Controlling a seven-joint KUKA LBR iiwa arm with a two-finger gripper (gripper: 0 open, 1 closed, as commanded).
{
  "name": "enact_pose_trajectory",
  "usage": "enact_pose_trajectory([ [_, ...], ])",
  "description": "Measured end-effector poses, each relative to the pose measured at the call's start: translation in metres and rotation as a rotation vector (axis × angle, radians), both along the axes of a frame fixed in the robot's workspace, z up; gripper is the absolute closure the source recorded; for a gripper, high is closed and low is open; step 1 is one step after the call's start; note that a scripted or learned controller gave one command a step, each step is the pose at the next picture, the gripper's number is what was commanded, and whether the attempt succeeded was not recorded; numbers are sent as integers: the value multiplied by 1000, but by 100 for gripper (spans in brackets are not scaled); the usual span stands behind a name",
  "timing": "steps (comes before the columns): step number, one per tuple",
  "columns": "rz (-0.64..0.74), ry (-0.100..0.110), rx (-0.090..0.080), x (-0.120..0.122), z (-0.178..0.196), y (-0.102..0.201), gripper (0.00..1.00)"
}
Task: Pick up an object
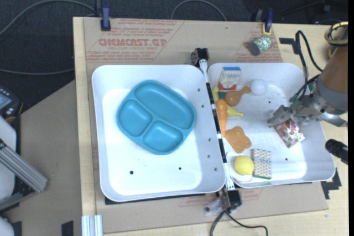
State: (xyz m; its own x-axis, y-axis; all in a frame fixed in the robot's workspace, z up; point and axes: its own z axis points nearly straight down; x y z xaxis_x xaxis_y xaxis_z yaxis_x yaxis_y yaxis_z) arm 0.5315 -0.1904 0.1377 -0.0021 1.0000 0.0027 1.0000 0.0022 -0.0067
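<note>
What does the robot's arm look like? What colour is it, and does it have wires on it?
The arm is a round, smooth grey tube with a brownish-orange band above the wrist. A thin black cable loops along its side. At its tip sits the end effector, made of grey metal with small, thin fingers. It looks more like a machine part than a hand.
</note>
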Motion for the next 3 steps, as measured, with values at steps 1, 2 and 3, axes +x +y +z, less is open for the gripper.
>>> enact_pose_trajectory([
  [1,-2,-8,-4,-12,-40,-16,0],
  [2,-2,-10,-5,-12,-30,-16,100],
  [3,2,-16,-8,14,-49,47,100],
])
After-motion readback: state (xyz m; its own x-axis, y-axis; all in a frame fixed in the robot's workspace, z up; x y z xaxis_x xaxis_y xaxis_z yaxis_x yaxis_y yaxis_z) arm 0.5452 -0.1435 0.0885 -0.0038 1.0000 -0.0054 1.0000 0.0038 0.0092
